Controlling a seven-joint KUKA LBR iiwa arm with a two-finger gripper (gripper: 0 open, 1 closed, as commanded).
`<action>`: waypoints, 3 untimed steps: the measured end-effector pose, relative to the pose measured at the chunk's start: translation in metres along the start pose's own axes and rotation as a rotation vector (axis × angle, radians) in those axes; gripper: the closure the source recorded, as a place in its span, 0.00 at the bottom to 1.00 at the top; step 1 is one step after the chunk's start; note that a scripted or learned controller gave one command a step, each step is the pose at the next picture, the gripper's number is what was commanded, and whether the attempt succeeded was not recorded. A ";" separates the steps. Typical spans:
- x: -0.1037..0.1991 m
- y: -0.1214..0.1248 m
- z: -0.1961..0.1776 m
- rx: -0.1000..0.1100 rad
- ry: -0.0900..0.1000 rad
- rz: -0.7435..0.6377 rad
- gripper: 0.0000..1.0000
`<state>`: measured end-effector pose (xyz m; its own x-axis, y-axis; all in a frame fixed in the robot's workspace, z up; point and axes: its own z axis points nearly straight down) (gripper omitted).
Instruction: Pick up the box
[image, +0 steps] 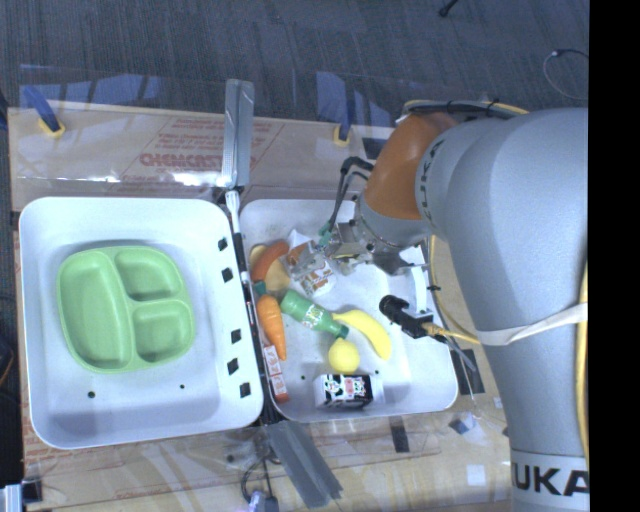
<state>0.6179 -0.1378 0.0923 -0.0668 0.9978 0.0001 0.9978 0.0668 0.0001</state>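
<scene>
A small black-and-white box (348, 390) stands near the front wall of the right bin (430, 385). A second small box (308, 270), white with brown print, lies at the back left of that bin. The arm comes in from the right, its orange band over the bin's back right. My gripper (338, 246) hangs low just right of the white and brown box, close to it or touching it. The wrist blocks the view of the gripper's tips.
In the right bin lie a carrot (272, 326), a green bottle (310, 313), a banana (368, 331), a lemon (343, 355) and an orange-brown fruit (268, 260). The left bin (40, 420) holds a green divided tray (125, 306).
</scene>
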 end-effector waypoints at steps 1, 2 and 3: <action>-0.002 -0.063 -0.006 0.004 0.001 0.118 0.00; 0.013 -0.006 0.001 0.003 0.001 0.132 0.00; 0.042 0.040 -0.003 0.010 -0.002 0.136 0.00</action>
<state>0.6554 -0.0934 0.0949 0.0695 0.9976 -0.0030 0.9975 -0.0696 -0.0100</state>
